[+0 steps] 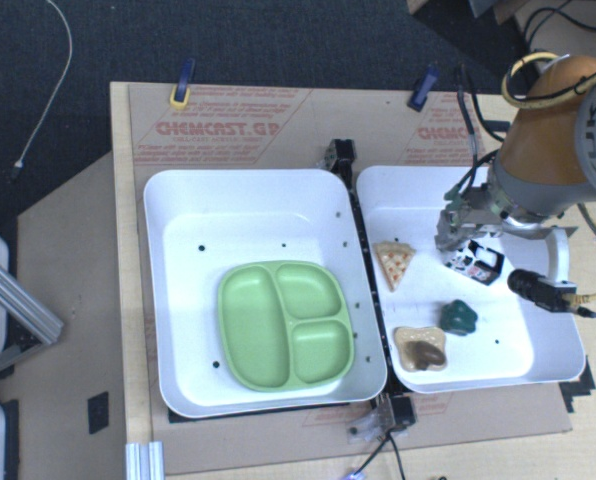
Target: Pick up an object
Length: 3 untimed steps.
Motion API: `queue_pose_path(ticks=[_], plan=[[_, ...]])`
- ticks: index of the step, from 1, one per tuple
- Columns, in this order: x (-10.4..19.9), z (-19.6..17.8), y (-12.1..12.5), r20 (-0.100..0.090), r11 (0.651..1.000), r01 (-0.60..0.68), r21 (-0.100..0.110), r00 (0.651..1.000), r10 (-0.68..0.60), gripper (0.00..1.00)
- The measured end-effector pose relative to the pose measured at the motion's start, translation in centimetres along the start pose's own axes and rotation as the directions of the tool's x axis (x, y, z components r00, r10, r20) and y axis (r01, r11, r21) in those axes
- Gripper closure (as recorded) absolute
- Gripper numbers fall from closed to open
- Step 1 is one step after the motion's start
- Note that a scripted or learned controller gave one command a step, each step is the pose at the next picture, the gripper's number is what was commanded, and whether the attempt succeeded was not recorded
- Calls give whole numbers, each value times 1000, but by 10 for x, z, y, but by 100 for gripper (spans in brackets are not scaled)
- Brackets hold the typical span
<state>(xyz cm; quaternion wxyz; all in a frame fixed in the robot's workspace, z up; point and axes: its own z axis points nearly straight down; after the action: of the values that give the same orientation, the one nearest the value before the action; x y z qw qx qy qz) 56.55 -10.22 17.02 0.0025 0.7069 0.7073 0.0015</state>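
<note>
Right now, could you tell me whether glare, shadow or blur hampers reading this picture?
Camera view: even lighting and sharp focus; white bins bright yet not washed out; soft shadow beneath the green tray; the arm darkens the claw area, blurring detail there.

Plate (pixel 283 325) in left bin (pixel 168 268); 3 objects (pixel 448 318) in right bin (pixel 548 353).
</note>
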Motion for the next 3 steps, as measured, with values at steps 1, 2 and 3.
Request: queue_pose_path(ticks=[1,2,3], plan=[[-7,-46,5,0,1000,0,0,1000,0,100],[-4,-98,16,0,1000,1,-1,1000,-1,100],[42,-98,28,0,1000,3,2,1000,-3,100]])
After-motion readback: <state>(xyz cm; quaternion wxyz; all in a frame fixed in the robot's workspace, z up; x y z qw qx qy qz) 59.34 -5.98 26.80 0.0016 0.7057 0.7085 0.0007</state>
